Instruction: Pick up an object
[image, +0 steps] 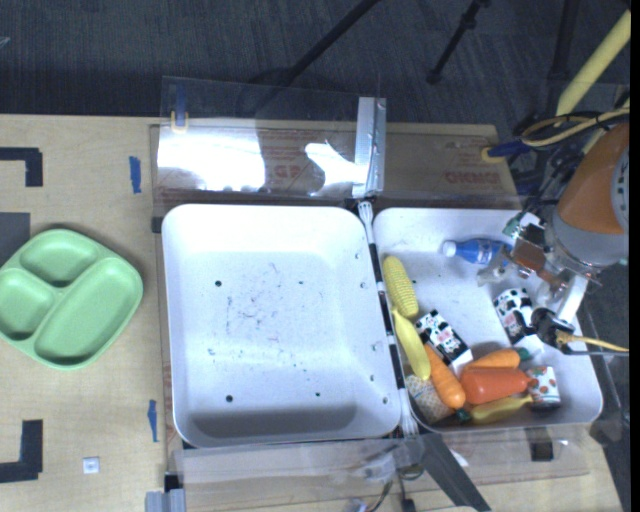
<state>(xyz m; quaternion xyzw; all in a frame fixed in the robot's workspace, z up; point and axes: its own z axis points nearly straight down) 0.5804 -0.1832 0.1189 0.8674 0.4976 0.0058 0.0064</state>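
Open floor in the left bin; the right bin is crowded along its near side.

The left bin (265, 320) can be entered from above anywhere within its rim. In the right bin (420, 228), bare floor is found at the far left corner and in the middle, between the corn cob (400, 285), the blue bottle (473, 250) and a spotted cow toy (513, 312). The near side is blocked by a packed heap: a yellow piece (408, 345), a second cow toy (443, 336), a carrot (447, 380), an orange pepper (495, 381) and a small dotted box (543, 385). The right edge is taken up by the arm (590, 210). The far side of the left bin is closed off by a clear wall (260, 150).
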